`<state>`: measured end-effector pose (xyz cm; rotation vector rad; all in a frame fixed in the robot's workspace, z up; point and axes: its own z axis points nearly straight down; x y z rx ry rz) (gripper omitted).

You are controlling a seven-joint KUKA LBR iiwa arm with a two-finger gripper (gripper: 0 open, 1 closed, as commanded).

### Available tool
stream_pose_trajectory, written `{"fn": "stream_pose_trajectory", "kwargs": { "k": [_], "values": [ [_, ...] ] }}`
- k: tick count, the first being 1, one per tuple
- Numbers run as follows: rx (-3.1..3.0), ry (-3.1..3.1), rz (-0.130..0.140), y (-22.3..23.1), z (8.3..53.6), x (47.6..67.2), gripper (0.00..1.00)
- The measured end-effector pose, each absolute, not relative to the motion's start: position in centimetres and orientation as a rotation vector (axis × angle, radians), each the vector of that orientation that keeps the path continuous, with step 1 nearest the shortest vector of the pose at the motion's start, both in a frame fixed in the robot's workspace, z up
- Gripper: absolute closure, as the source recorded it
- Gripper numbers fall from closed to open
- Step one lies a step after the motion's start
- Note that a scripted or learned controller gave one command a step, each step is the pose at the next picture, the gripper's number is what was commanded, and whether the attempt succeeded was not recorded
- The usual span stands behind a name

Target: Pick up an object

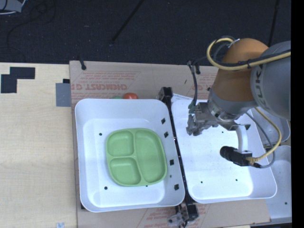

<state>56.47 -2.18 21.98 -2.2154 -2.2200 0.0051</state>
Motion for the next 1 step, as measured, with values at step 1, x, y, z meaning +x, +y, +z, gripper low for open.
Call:
{"fn": "stream_pose_trajectory", "kwargs": {
  "k": [1],
  "values": [
    [-2.214, -2.221, 0.005, 1.49, 22.56, 53.24, 1.0]
  ]
}}
